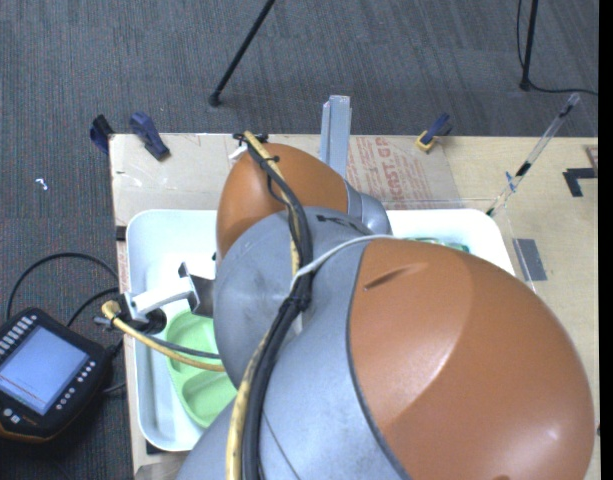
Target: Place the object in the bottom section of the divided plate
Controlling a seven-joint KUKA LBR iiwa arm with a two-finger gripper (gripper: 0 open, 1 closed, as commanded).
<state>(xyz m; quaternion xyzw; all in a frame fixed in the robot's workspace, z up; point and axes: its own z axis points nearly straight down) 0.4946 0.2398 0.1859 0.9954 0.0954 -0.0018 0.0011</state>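
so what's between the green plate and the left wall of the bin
Bare white bin floor, seen in the camera view, separates the green plate from the bin's left wall.

The single camera sits above the bench and looks down at a slant, so dark carpet and stand legs fill the top of the frame while the wooden bench top [406, 168] runs across the middle. The arm [406, 358] rises very close beneath the lens, covering the centre and lower right. The left white bin [146, 248] shows at the left of the frame, with a pendant [41, 373] on the floor at lower left.
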